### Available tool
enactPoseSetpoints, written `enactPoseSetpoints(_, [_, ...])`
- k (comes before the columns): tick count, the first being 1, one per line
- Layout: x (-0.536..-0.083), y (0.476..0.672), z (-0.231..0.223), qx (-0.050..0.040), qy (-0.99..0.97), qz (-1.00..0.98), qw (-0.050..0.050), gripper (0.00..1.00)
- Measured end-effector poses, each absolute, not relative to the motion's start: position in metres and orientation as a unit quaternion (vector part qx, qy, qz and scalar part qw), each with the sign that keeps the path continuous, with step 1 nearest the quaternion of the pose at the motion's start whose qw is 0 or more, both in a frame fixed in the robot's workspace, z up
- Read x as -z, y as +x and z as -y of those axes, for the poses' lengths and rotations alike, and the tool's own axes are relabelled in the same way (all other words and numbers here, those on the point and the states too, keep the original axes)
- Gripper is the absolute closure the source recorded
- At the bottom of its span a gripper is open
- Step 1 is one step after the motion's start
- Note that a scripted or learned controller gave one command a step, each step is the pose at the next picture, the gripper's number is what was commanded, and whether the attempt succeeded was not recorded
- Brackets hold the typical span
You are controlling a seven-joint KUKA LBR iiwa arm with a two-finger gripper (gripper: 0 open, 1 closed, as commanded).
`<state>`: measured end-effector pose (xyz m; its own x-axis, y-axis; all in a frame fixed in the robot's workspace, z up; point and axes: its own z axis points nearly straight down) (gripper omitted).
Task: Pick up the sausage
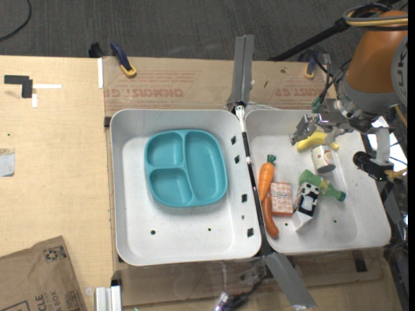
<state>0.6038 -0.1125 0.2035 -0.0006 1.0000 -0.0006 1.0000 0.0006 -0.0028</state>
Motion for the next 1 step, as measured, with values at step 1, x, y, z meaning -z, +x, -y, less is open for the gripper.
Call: enactPoseSetpoints(1, [-0.0991,0.5397,0.1112,0.0004,-0.687,0.726,0.0,0.0])
